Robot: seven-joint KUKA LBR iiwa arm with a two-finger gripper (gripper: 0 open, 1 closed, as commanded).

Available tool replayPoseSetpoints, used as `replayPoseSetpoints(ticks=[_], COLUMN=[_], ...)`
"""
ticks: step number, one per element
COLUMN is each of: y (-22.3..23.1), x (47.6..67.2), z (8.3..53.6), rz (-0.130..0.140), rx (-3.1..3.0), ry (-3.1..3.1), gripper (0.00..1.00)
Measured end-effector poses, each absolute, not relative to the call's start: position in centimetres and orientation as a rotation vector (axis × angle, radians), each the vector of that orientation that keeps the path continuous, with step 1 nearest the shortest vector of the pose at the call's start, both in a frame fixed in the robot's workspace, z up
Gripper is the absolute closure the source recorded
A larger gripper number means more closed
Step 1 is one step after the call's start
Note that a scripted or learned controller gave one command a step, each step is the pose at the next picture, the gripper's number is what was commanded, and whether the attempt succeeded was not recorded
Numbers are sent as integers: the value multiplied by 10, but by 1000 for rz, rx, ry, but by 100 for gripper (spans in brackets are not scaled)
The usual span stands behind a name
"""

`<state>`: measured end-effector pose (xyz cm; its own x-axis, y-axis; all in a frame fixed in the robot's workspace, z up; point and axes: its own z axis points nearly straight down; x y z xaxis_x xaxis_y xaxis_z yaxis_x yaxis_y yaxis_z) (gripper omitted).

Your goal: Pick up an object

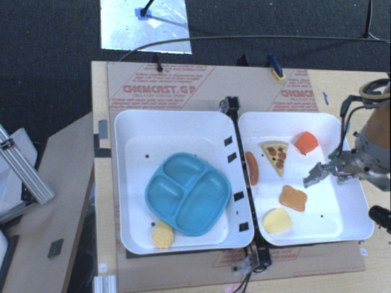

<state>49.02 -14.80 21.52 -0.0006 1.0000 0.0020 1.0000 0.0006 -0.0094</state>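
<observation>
The right bin [351,221] holds several toy foods. A pizza slice [276,155] lies near its back, with an orange block [306,142] to the right of it. A sausage [252,167] rests along the left wall. An orange toast-shaped piece [293,198] and a pale yellow piece [277,220] lie toward the front. My gripper [316,175] hangs over the middle right of this bin, just above and to the right of the orange toast-shaped piece. Nothing shows in its grasp.
The left bin [131,133] holds a blue divided plate [188,193] and a small yellow round waffle [162,236] at its front. A black divider with clips [239,182] runs between the bins. The arm [372,145] comes in over the right bin's right wall.
</observation>
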Motion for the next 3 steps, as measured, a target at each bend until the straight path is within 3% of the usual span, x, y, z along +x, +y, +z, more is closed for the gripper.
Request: replayPoseSetpoints(ticks=[1, 3], y=[-148, -138], x=[493, 497], z=[220, 110], rz=[-1, 2], rx=[-2218, -2217], ry=[-2226, -2221], gripper=[0, 0])
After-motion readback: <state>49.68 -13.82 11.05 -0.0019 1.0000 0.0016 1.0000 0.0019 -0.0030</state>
